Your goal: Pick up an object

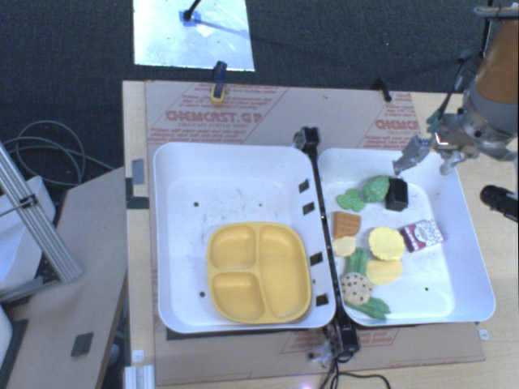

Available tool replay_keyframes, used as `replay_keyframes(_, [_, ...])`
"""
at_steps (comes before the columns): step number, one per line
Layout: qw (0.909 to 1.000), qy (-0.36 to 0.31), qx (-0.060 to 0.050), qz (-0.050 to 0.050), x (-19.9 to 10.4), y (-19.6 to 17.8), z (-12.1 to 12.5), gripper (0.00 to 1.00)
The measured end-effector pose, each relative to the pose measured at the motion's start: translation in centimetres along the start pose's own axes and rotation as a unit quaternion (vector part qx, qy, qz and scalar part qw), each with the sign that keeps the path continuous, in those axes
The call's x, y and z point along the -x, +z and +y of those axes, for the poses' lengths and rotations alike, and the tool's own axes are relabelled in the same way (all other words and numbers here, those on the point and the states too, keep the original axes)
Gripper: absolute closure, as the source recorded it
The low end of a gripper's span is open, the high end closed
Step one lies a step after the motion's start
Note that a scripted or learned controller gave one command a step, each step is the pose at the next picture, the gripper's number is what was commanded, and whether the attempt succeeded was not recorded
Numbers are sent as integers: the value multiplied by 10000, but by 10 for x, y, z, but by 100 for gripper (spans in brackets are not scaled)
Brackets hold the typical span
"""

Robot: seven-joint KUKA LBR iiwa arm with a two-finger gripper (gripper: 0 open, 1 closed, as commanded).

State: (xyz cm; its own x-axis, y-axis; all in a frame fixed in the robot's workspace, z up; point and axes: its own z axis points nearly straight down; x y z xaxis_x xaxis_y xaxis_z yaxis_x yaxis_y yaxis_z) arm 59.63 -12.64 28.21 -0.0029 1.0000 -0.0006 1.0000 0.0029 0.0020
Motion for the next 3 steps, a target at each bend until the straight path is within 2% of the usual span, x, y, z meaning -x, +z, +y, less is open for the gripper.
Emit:
replay_keyframes(1, [10000, 38, -39, 1, 64, 101, -29, 0])
replay_keyframes(2, [10000, 33, -24, 4, 82, 92, -107, 0])
replay_keyframes(3, [10000, -10, 71, -29, 81, -38, -108, 0])
